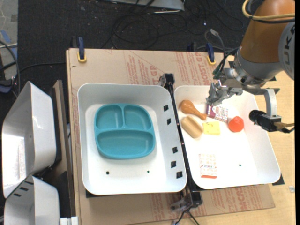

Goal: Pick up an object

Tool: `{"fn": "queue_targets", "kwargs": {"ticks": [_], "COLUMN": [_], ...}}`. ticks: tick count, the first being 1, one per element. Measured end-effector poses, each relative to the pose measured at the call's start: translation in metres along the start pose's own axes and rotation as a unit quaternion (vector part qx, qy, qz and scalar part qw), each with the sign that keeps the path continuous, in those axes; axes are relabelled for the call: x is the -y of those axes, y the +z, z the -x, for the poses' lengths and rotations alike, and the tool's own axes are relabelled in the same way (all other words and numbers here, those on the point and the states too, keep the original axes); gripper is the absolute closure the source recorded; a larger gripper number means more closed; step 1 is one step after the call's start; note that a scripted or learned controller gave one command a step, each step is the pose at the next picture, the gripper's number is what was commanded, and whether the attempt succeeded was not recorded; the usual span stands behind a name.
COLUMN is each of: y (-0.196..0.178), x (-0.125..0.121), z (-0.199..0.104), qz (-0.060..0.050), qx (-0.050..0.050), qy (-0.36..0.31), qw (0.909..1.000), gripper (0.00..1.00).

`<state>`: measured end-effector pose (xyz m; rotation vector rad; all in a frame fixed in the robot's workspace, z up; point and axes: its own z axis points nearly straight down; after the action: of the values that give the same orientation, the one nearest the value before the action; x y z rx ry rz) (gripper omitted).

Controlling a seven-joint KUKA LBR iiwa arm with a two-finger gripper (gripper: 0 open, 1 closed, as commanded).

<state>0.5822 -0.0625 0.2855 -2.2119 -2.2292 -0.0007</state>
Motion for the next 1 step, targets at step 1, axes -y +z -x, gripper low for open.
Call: {"fn": "queue_targets", "kwargs": {"ticks": [1], "y": [0.0205], "x": [-0.0202], "z": [-0.0479], "qz": [0.0], "qx": [0.0], "qy": [0.0], "qw": [1.0], "gripper": [1.0]}}
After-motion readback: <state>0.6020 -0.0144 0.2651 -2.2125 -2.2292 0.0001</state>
